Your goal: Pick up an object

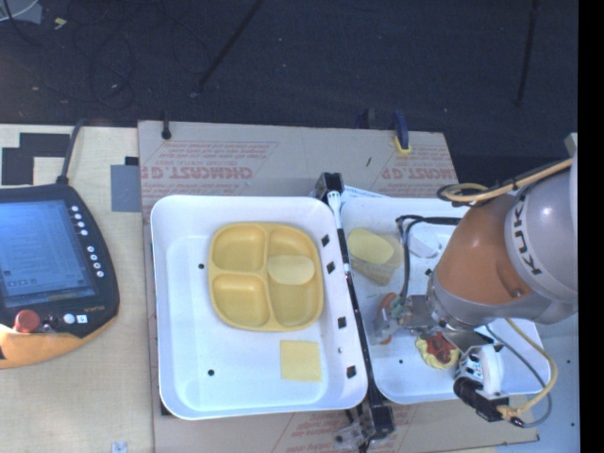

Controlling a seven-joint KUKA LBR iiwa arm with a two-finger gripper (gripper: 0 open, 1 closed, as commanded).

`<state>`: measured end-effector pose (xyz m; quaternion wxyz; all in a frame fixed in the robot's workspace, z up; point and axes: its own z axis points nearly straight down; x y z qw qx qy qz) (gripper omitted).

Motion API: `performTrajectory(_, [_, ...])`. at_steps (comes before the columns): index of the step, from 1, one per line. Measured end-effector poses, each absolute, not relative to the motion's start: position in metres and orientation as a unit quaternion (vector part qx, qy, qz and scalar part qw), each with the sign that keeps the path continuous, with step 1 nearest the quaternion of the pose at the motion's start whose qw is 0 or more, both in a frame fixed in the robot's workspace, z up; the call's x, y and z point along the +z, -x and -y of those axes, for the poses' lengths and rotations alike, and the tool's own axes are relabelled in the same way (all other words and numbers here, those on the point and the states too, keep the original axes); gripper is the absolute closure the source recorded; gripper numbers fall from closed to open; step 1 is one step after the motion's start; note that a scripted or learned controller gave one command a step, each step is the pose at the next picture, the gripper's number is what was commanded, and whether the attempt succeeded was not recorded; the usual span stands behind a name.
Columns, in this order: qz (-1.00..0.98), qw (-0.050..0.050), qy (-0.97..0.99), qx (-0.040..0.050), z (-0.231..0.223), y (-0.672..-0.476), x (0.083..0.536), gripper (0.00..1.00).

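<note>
Red-and-yellow small object (439, 350) low in the right bin (528, 385), just beside the arm's wrist, partly hidden by it. Gripper (396, 314) down inside that bin, left of the object; whether open or closed, cannot tell. Pale yellow block (371, 250) near the bin's upper left; in the left bin (179, 347), a yellow divided plate (264, 276) and a flat yellow square (301, 360) below it.
</note>
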<state>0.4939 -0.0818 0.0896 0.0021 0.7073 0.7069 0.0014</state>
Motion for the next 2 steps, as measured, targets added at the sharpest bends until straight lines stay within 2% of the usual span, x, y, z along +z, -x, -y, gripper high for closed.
performTrajectory(1, [-0.708, 0.001, -0.706, 0.0009, 0.089, -0.567, 0.089, 0.0])
performTrajectory(2, [-0.706, 0.0, -0.708, 0.0005, 0.081, -0.524, 0.089, 0.0])
